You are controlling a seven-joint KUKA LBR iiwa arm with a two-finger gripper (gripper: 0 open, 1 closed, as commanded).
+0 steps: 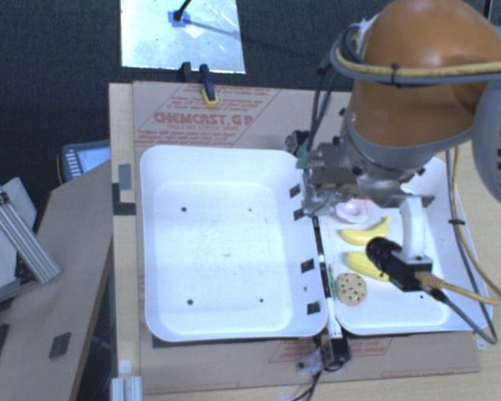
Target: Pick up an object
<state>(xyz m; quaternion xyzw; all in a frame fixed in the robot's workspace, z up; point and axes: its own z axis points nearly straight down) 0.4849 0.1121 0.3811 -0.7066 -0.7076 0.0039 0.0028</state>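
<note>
While the arm [417, 73] hangs low over the right bin [434, 312], its orange band and grey wrist cover most of that bin's far half. The gripper [338, 192] sits at the bin's far left corner, close against the divider between the two bins; its metal body is in view, but whether it is spread or closed, or has hold of anything, cannot be told from this angle.

Objects in the right bin, all toward its left side:
- pink-and-white object [352, 211], just beside the gripper body, partly hidden beneath the wrist; its shape is not clear.
- yellow banana [365, 233], lying just nearer than the pink item, curved, with one end pointing toward the bin's right side.
- second yellow piece [364, 265], nearer the front edge, partly covered by a black fitting [397, 264] on a cable.
- round tan disc with dark dots [350, 287], close to the front left corner, lying flat, apart from the yellow piece.

Left bin [221, 320]: white floor with a few small dark spots.

Both bins rest on a cardboard sheet [204, 117] with red print at the far edge.
</note>
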